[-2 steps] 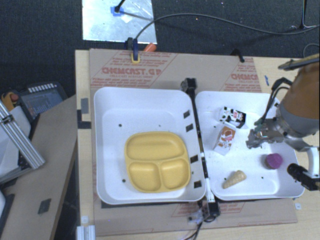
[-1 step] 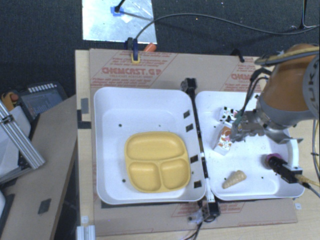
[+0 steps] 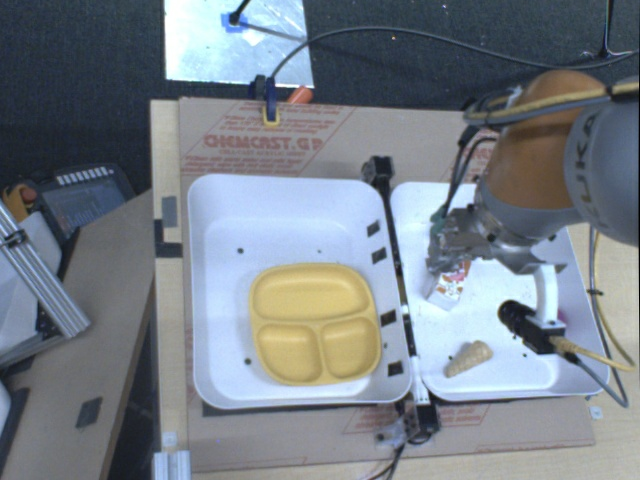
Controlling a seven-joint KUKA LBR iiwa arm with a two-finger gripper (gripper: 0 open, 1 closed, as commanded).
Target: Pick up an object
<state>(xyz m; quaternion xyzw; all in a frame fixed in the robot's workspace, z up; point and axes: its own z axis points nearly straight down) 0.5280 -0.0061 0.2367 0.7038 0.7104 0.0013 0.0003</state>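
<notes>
My gripper (image 3: 443,258) hangs low over the left part of the right bin (image 3: 570,258), at the end of the grey and orange arm. Directly below its tip lies a small white packet with red print (image 3: 449,287), touching or nearly touching the gripper; nothing shows whether it is between the fingers. A tan cone-shaped piece (image 3: 468,358) lies near the front of the same bin, apart from the gripper. In the left bin (image 3: 230,218) rests a yellow divided tray (image 3: 314,321).
The two bins meet at a black-clipped divider (image 3: 393,268). Cardboard (image 3: 300,138) underlies both bins. A black cable runs across the back of the bench. The arm's body covers the back right of the right bin.
</notes>
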